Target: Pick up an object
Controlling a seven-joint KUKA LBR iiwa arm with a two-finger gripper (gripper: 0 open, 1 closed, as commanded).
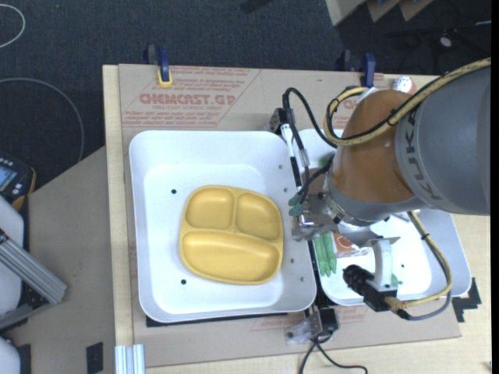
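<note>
You have a yellow divided plate (231, 234) lying flat in the middle of the left bin (148, 209), its three compartments facing up. The arm (421, 146) hangs over the right bin (440, 267), covering most of it, with the gripper (316, 216) low at that bin's left edge, just beside the wall shared with the left bin. You cannot tell how the gripper is set. A green item (324, 255) and an orange-and-white item (345, 245) lie just beneath it, near the right bin's front left corner.

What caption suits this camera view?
Grey-and-orange arm reaching over the right bin, beside a yellow divided tray in the left bin.
</note>
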